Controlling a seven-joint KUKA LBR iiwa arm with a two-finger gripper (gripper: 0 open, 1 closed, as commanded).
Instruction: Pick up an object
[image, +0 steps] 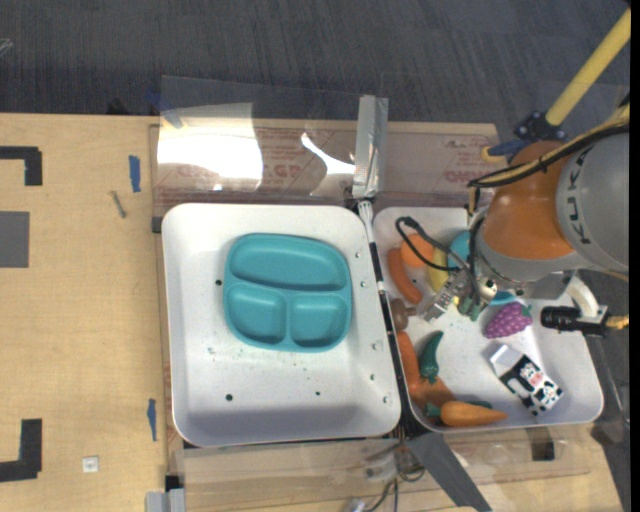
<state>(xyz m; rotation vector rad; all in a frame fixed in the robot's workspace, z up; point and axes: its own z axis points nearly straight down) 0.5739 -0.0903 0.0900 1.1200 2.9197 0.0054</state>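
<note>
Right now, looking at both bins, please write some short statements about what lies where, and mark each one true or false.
1. The teal divided plate lies in the left bin. True.
2. The purple grapes lie in the left bin. False: they lie in the right bin, near the arm's wrist.
3. The gripper is over the right bin. True.
4. The orange carrot lies at the far edge of the right bin. False: it lies along the near edge.
5. The black and white cow toy sits on the teal plate. False: it lies in the right bin.
</note>
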